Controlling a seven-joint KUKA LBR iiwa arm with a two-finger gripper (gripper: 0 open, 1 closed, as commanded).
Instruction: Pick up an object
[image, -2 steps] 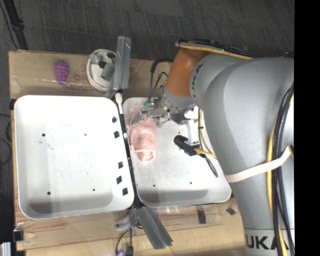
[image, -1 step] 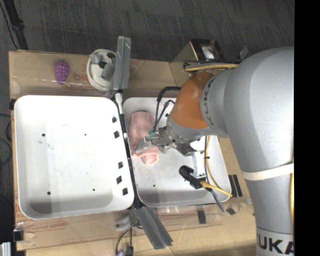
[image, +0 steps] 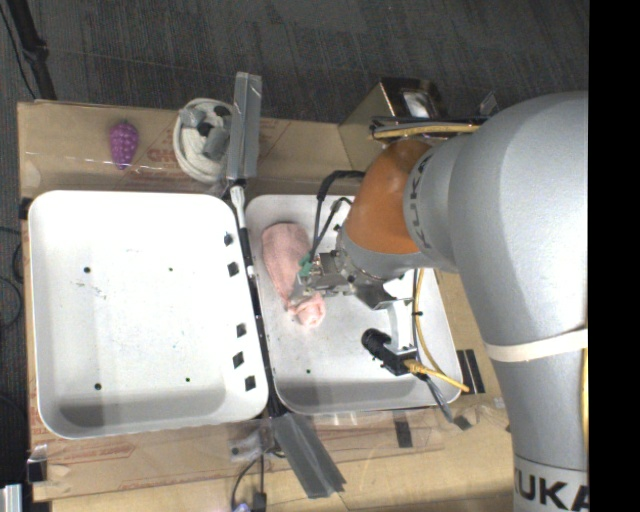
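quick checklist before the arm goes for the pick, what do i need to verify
1. Target present: pink soft object lies in the right bin. ok
2. Tool lined up: it sits over the object's right edge, not its middle. not ok
3. Object gripped in the tool: cannot tell
4. Object apart from the bin's left wall: a narrow gap shows. ok
5. Nothing else crowds the object in that bin. ok
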